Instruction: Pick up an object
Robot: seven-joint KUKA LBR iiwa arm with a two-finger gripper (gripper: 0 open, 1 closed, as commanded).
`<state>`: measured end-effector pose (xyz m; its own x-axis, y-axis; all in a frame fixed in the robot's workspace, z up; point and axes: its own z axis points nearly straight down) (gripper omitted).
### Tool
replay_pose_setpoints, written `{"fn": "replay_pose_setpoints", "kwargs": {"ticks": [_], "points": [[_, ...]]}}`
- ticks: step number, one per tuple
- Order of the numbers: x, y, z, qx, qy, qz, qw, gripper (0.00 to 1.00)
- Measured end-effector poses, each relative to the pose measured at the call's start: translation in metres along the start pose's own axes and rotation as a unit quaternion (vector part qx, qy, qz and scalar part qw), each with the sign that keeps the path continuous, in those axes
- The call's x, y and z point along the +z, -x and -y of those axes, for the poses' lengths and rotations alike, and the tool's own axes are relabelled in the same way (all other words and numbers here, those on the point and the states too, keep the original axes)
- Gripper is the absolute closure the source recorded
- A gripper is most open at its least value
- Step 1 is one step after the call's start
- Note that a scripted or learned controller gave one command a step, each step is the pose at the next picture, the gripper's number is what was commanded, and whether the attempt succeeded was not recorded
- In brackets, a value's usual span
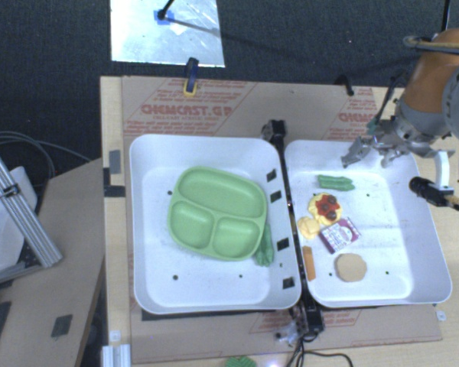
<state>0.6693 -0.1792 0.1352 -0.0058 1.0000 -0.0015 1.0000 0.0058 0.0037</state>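
Note:
The right bin (421,228) holds several small items: a green pod (335,181), a yellow and red piece (325,205), a small yellow piece (310,226), a purple and white packet (339,234), a round tan biscuit (351,267) and an orange stick (308,261). My gripper (369,157) hangs over the bin's far edge, up and to the right of the green pod. Its two fingers are spread, so it is open, and nothing sits between them.
The left bin (153,174) carries a green divided tray (216,212), with a green leafy bit (265,247) at its right side. A black hinge strip (284,205) runs between the bins. A shiny sheet (167,21) lies beyond the bench.

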Motion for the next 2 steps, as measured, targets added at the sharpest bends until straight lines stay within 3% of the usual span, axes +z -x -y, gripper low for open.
{"fn": "replay_pose_setpoints", "kwargs": {"ticks": [2], "points": [[-0.034, 0.027, 0.000, 0.002, 0.000, 0.000, 1.0000, 0.00]]}}
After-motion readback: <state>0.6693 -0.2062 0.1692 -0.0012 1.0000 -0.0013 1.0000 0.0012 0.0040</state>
